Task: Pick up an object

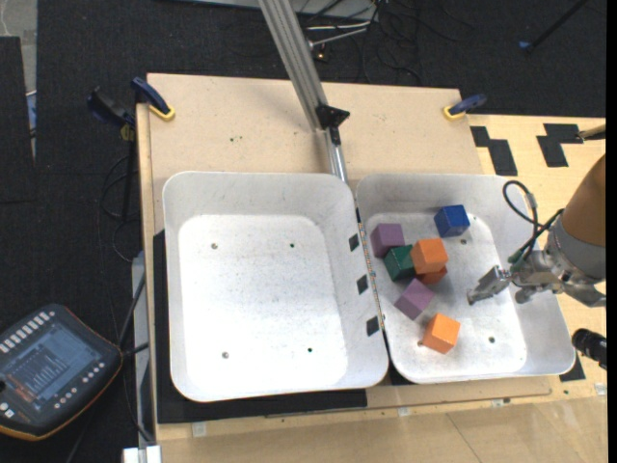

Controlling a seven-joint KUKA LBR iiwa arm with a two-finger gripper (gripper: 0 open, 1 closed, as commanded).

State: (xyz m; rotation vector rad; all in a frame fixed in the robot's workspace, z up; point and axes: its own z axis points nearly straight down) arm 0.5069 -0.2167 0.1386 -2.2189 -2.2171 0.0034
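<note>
Gripper [485, 288] hangs low in the right bin [540, 360], at three o'clock from the blocks. Can't tell if it's open. Nothing is in it. Nearest is the orange block [442, 333], at seven o'clock, loose and easy to reach.

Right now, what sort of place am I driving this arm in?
Probably a robotics lab test bench: two shallow white plastic bins on a clamped wooden board, small coloured foam blocks for grasp trials, and a handheld robot teach pendant beside the bench.
</note>
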